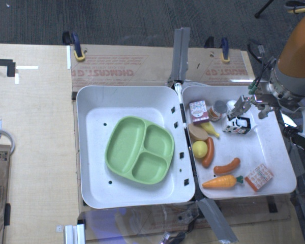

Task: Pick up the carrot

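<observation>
The carrot, orange with a small green top at its right end, lies flat near the front edge of the right bin. My gripper hangs over the back middle of that bin, well behind the carrot, with dark fingers pointing down and left. Nothing is visible between the fingers. The arm's grey wrist and orange band come in from the right edge.
Around the carrot lie a sausage, a red-and-white packet, a lemon, a red pepper, a banana and a small can. The left bin holds a green divided plate.
</observation>
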`<state>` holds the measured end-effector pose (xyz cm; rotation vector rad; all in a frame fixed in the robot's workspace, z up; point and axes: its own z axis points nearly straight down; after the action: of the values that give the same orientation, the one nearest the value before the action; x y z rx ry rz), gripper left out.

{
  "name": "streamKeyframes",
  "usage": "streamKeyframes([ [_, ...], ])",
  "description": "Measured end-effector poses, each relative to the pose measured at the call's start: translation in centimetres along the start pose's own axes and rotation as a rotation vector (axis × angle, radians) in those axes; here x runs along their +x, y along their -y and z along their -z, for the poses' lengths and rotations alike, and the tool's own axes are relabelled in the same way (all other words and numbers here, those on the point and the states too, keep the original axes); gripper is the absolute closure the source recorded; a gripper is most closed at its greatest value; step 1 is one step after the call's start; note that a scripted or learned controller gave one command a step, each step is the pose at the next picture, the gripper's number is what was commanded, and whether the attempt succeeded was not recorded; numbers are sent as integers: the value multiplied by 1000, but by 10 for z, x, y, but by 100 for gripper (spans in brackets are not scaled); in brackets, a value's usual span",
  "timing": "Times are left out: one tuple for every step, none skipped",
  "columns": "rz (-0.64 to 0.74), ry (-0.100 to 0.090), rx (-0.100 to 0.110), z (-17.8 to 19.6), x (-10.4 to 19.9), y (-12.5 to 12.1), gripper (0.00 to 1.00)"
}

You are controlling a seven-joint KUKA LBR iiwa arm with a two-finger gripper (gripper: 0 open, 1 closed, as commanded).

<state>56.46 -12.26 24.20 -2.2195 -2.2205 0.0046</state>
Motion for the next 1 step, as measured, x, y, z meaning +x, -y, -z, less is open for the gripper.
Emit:
streamKeyframes([
  [108,-1,0,-63,3,3,0],
])
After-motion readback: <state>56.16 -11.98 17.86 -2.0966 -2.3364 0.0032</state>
